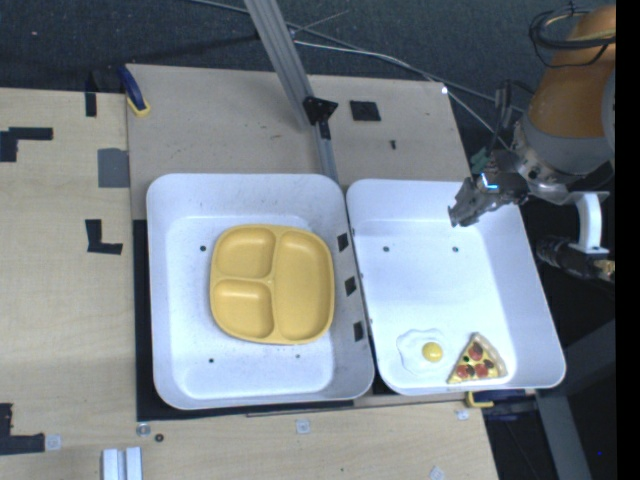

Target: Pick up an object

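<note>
Claw hung over the right bin's far edge; couldn't tell if it was apart or together, probably carrying nothing. Egg and pizza sat well nearer the camera, at the bin's near edge. Tray lay left.

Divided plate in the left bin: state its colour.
The divided plate is plain yellow, without pattern, seen clearly in the camera view against the white left bin.

A smooth, matt yellow plastic tray is seen in the left bin — glossy white plastic; beyond it, the bench looks like matt wood.
</note>
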`<state>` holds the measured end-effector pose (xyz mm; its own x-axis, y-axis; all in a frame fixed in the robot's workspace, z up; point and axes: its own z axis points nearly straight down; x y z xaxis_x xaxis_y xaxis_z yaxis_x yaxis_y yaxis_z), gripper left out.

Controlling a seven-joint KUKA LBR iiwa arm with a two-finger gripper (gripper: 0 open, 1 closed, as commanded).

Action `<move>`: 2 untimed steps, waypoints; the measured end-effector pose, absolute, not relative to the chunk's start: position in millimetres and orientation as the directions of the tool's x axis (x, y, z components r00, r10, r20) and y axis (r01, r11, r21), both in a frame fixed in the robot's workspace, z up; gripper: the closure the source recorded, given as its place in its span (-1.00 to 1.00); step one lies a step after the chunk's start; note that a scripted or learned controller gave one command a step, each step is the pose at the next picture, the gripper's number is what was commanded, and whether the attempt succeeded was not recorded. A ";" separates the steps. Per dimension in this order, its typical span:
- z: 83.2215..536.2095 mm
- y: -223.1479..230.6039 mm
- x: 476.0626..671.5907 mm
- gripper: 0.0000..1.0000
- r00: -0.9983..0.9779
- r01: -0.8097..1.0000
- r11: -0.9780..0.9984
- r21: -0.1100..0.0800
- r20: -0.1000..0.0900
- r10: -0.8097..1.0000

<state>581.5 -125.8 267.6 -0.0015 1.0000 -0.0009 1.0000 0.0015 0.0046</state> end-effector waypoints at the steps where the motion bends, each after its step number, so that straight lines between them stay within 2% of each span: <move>1: 269.8 -71.5 580.5 1.00 -0.007 1.000 0.007 0.000 0.001 1.000; 2: 268.0 -15.7 581.9 1.00 -0.007 1.000 0.007 -0.001 0.001 1.000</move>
<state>581.9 -15.7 268.0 -0.0066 1.0000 0.0010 1.0000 0.0067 -0.0014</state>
